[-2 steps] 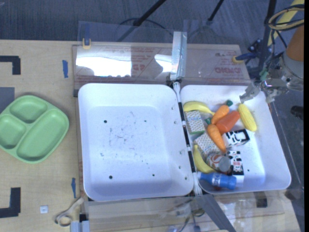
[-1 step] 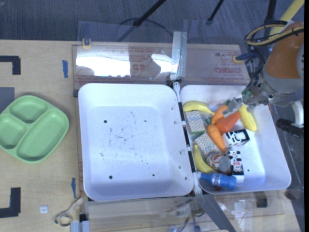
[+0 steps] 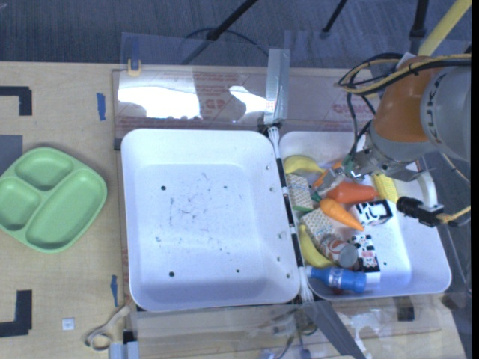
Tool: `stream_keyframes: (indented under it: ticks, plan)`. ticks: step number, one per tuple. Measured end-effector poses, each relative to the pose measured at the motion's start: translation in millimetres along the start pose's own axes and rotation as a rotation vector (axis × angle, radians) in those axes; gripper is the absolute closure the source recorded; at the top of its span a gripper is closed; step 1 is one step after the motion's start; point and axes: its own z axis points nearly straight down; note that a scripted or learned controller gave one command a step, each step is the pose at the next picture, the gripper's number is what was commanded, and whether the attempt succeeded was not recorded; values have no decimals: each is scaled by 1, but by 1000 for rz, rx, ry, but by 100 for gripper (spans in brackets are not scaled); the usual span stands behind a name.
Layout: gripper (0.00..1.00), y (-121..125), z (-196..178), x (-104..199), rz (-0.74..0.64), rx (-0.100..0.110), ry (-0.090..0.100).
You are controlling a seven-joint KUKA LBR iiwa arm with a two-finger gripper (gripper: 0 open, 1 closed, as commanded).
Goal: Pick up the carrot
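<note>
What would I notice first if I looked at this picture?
Probably the arm with its orange band, reaching in from the right over the right bin. Under it that bin is crowded with bright toys: an orange carrot, yellow bananas and a blue bottle. The green plate on the far left also stands out, beside the big left bin.

Arm [image 3: 441,111] cut off at the right edge; gripper [image 3: 350,172] fingers too small to read; yellow banana [image 3: 307,167] partly hidden under clutter in the right bin [image 3: 419,264].
</note>
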Motion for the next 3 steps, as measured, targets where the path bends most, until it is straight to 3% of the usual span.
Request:
stream_keyframes:
  ticks: [1, 2, 3]
  plan:
    - [0, 10, 9, 19, 454, 2, -2]
    - [0, -8, -65, 29, 527, 9, 6]
    - [0, -9, -18, 24, 518, -21, -6]
